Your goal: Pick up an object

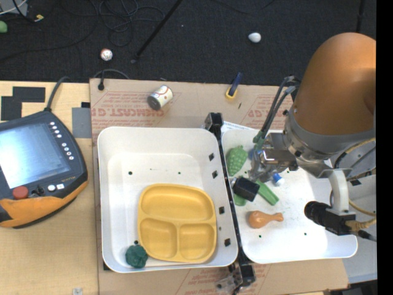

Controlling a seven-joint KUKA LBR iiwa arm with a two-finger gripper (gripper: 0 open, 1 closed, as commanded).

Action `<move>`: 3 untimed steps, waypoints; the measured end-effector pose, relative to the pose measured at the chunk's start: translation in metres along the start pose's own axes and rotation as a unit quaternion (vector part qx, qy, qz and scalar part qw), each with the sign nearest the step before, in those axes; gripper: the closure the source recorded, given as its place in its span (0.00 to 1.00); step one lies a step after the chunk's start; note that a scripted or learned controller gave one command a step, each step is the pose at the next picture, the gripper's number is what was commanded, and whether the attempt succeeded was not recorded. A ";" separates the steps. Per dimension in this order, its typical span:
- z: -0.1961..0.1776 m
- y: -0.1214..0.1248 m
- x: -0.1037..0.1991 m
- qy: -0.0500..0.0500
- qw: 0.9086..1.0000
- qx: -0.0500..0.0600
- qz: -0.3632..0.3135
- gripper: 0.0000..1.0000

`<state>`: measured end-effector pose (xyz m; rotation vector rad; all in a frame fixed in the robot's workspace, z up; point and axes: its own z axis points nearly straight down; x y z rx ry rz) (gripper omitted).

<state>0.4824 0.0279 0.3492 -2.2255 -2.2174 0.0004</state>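
While the arm [334, 97] is reaching in from the right, I am seeing its hand [263, 165] hanging low over the left part of the right bin [307, 241], close to the divider between the two bins. I cannot tell how the hand is set, because the metal parts are blurring into the things under it.

Right below the hand a small black block [244, 190] is lying, with a green stick [268, 193] just beside it on its right. A green knobbly toy [236, 159] is sitting to the left of the hand, against the bin's left wall. A small blue piece [277, 179] is showing just right of the hand. Nearer to me, an orange drumstick-shaped toy [264, 218] is lying on the bin floor, apart from the hand.

In the left bin [123, 158] a yellow tray [178, 223] with three compartments is lying flat, and a dark green lump [136, 255] is touching its near left corner.

On the surface [49, 257] at the far left a pendant [38, 161] with a screen is resting. Behind the bins a small can [160, 96] is lying on its side on the cardboard [123, 106].
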 end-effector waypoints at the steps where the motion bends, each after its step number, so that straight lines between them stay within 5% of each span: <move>1: -0.032 -0.007 0.046 0.001 1.000 0.000 -0.004 1.00; 2: -0.039 -0.007 0.088 0.000 1.000 0.001 -0.003 1.00; 3: -0.025 0.005 0.025 -0.001 1.000 0.002 0.001 1.00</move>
